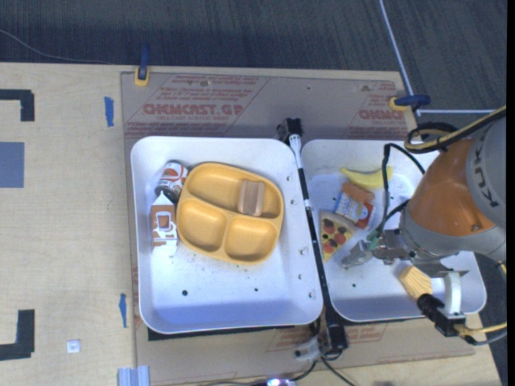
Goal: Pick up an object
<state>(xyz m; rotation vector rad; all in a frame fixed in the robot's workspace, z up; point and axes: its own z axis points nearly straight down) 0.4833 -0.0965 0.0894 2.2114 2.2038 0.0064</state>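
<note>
1. Right bin (378, 308), near end: bare white floor. A tan striped item (414, 280) lies here, right up against the arm (455, 203). Its type cannot be determined.

2. Gripper (354, 257): positioned low over the middle of the right bin and pointing toward the left wall. The arm enters from the right, and its orange band covers the right part of the bin. Whether the gripper is spread or closed cannot be determined from this view. Nothing is visibly clamped in it.

3. Card (331, 233): the item nearest the gripper. It lies flat on the bin floor beside the left wall and carries coloured dots. It sits just left of the gripper tip and slightly farther back, close to the tip and outside it. Contact cannot be confirmed.

4. Packet (354, 205): orange, white and blue, lying behind the card and the gripper. It is apart from the tip.

5. Banana (364, 176): lies at the far end of the right bin, behind the packet.

6. Left bin (225, 296): holds a yellow tray (201, 223) with three compartments. A brown block (251, 197) rests in the far right compartment. A bottle (165, 207) lies between the tray and the left wall.

7. Beyond the bins: a cardboard sheet (201, 107) lies under both bins, with a clamp (143, 69) on its far left corner.
</note>
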